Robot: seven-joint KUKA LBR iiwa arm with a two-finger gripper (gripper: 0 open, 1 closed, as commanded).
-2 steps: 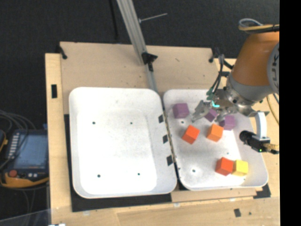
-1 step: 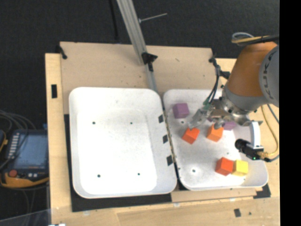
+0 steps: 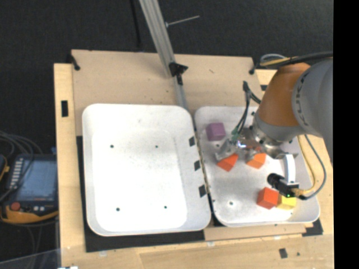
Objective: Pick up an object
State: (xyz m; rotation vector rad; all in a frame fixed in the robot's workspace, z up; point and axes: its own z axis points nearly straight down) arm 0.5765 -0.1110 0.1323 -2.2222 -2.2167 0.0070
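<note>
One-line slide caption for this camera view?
KUKA arm's gripper low in the right bin among orange blocks, beside a purple block.

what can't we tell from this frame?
- Camera view: whether the gripper holds anything; small and blurred.
- Orange block: top hidden under the wrist.
- Yellow block: partly covered by a black cable end.
- Right bin: right part hidden by the arm.
- Arm: cut off at the right edge.
</note>
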